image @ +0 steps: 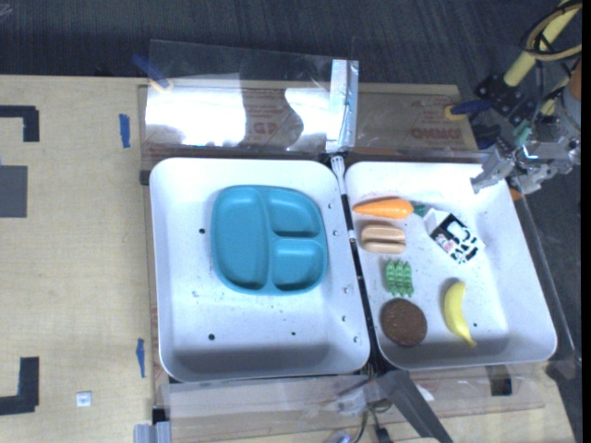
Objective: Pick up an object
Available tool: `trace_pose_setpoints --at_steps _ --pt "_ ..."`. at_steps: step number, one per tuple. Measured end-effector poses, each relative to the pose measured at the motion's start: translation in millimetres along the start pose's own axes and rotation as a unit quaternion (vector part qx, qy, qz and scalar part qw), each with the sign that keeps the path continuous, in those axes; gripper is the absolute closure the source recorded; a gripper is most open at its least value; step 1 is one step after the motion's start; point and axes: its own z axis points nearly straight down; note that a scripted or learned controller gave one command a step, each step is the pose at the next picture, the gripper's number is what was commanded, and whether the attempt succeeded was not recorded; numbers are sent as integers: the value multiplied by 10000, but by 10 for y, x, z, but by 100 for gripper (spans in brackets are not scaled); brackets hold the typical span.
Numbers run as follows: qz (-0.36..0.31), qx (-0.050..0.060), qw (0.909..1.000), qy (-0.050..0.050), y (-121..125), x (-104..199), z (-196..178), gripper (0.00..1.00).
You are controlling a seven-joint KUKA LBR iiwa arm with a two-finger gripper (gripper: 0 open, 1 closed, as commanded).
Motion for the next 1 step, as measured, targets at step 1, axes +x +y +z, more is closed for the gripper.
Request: trace_pose_setpoints --at_steps 1 --pt "599 -150 9981 -18 -81 -18 1342 0"
